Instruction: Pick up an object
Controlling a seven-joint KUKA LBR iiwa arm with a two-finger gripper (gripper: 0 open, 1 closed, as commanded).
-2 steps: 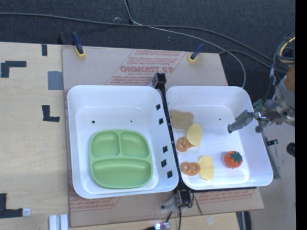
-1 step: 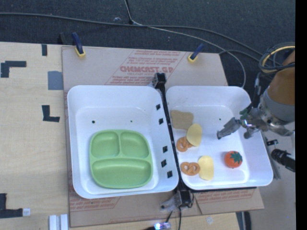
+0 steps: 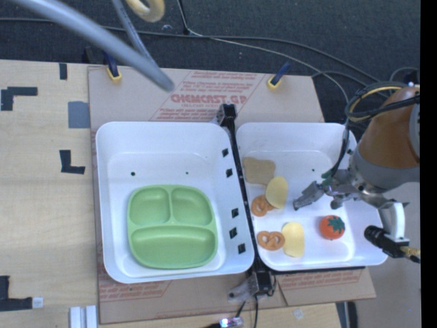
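Note:
Several toy food pieces lie in the right white bin (image 3: 300, 139). A tan flat slice (image 3: 259, 169) lies near the divider, with a pale yellow chip (image 3: 277, 191) below it. One orange pretzel (image 3: 259, 206) sits left of the chip and a second pretzel (image 3: 270, 240) lies lower. A yellow piece (image 3: 293, 239) rests beside the second pretzel. A red tomato-like piece with a green top (image 3: 332, 227) sits toward the right. My gripper (image 3: 307, 197) hangs low over the bin's middle, between the chip and the red piece, with nothing seen in it.
The left white bin (image 3: 109, 149) holds a green divided plate (image 3: 171, 225). A black divider with clips (image 3: 232, 176) separates the bins. The grey arm with its orange band (image 3: 386, 142) comes in over the right bin's right wall. Cables run behind the bins.

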